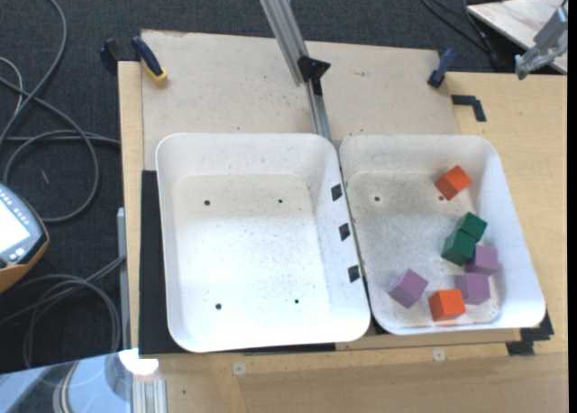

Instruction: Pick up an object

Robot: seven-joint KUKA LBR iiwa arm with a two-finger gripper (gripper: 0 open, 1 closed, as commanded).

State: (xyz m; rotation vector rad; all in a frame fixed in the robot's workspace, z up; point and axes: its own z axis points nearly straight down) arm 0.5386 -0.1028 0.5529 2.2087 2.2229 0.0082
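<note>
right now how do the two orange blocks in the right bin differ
The upper orange block sits alone near the far right wall of the right bin, apart from everything; the lower orange block sits at the near edge, crowded between purple blocks and. The upper one is turned diagonally; the lower one lies squarer to the bin. Both look like small orange cubes of similar size.

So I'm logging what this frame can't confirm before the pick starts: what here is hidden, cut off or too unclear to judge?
- Grey metal gripper: cut off by the camera view's right edge; finger state unreadable.
- Dark green block in the right white bin: one piece or two stacked, unclear.
- Purple cube beside it: partly hidden by the green block.
- Second purple cube and orange cube: touching or apart, too small to tell.
</note>
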